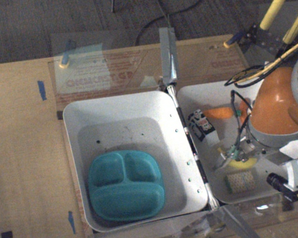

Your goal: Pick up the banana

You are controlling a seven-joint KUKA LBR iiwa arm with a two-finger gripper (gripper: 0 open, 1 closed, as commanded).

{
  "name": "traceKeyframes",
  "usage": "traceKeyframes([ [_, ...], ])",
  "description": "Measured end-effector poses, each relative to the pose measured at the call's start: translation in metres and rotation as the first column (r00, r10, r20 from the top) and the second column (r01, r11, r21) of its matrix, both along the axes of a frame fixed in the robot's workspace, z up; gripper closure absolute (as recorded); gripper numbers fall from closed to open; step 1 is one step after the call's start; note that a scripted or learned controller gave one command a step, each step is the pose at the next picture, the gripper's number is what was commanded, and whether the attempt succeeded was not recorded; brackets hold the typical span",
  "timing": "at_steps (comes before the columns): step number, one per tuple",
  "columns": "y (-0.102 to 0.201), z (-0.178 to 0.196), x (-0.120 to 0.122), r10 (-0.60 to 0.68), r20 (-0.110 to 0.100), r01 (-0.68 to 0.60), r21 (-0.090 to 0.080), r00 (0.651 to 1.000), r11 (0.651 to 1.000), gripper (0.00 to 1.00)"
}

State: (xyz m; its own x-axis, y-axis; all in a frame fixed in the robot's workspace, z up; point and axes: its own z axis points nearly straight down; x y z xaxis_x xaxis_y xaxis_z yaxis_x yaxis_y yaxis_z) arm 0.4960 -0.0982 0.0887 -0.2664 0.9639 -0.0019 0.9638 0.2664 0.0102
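Observation:
The banana (243, 164) lies in the right bin (198, 94), near its middle, and just a patch of yellow shows under the arm. My gripper (235, 155) hangs directly over it, low in the bin, below the orange wrist band. The arm hides most of the banana, and I cannot see whether the gripper touches it.
In the right bin an orange carrot-like piece (219, 113) lies at the back, a small black and white item (200, 124) by the left wall, and a speckled block (240, 181) at the front. A teal divided plate (125, 184) sits in the left bin (82, 117).

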Motion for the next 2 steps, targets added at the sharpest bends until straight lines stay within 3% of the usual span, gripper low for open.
traceKeyframes([
  [1,-0.005,0.011,0.001,-0.007,0.008,0.008,-0.006,1.000,1.000,1.00],
  [2,0.017,0.096,-0.016,0.006,-0.009,-0.006,-0.001,1.000,1.000,1.00],
])
